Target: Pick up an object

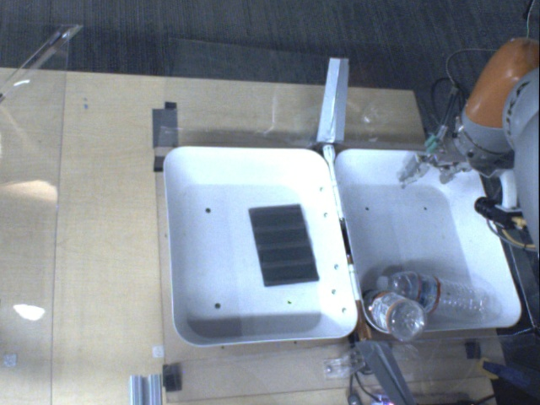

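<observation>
A black ridged rectangular pad (284, 244) lies flat in the middle of the left bin (190, 226). Two clear plastic bottles rest in the front of the right bin (405, 226): one (396, 315) at the front-left corner, the other (443, 292) lying on its side just behind it. My gripper (425, 170) hovers over the far edge of the right bin, well behind the bottles. Its fingers are spread, open, with nothing between them.
A metal post (332, 99) rises behind the gap between the two bins. Black cables (504, 213) hang along the right bin's right side under the arm. A clear panel (34, 184) covers the bench at the left.
</observation>
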Robot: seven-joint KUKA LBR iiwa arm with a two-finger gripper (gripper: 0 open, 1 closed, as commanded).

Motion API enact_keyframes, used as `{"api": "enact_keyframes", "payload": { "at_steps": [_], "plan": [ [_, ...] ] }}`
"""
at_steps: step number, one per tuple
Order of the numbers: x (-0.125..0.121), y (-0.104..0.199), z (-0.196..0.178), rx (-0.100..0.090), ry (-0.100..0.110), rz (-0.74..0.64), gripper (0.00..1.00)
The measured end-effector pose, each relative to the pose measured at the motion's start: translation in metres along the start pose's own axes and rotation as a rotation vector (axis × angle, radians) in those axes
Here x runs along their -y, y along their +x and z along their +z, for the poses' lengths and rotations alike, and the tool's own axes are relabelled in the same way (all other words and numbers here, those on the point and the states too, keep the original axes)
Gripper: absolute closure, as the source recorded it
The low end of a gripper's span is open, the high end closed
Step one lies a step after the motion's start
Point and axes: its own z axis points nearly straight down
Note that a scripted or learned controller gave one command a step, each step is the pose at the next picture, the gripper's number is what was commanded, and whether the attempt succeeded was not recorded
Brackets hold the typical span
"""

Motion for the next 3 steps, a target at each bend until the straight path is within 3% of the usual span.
{"api": "enact_keyframes", "payload": {
  "at_steps": [1,2,3],
  "plan": [
    [0.073,0.0,0.019,0.0,0.0,-0.095,0.0],
    [0.002,0.005,0.019,-0.003,0.012,-0.217,0.0],
    [0.075,0.034,-0.102,-0.001,0.0,-0.165,0.0]
  ]
}}
